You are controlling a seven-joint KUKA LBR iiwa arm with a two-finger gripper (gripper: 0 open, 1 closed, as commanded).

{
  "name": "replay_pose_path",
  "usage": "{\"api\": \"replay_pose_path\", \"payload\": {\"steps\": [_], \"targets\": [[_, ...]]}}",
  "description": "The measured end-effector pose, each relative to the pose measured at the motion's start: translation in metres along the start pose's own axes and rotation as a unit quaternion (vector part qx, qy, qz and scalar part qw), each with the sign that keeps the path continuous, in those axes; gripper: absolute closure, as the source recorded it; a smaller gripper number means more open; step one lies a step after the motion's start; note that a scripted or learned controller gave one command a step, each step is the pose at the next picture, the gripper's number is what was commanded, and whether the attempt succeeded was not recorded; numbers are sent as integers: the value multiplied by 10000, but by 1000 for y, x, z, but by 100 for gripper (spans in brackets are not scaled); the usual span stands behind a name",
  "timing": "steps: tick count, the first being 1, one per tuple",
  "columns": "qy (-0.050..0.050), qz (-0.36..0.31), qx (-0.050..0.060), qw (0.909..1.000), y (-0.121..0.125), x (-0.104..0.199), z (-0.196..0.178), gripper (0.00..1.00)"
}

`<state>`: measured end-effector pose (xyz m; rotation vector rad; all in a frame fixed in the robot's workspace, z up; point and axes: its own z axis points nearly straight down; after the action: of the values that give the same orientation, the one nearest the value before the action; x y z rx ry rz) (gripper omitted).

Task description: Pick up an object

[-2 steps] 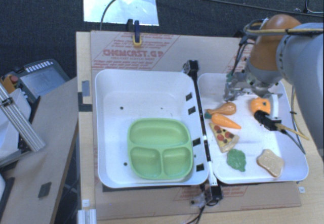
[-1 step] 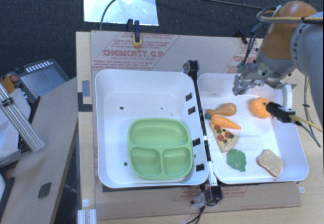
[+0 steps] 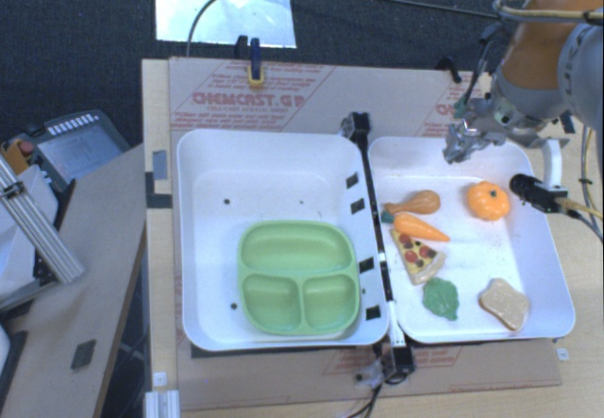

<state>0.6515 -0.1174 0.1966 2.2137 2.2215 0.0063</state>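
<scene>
Grey arm (image 3: 578, 67), orange band (image 3: 552, 29), yellow cables, metal fingers (image 3: 460, 144)

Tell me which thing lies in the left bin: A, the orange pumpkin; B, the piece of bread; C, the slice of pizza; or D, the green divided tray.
D: the green divided tray sits in the left bin, while the pizza slice, pumpkin and bread all lie in the right bin.

Red print on cardboard sheet (image 3: 283, 91) behind bins, roughly "CHEMCAST GP", blurred
</scene>
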Motion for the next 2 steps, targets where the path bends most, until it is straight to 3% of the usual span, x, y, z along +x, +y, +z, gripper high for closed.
{"api": "replay_pose_path", "payload": {"steps": [1, 2], "targets": [[3, -3, 14, 10000, 1, 0, -21, 100], [11, -22, 26, 10000, -18, 46, -31, 100]]}}
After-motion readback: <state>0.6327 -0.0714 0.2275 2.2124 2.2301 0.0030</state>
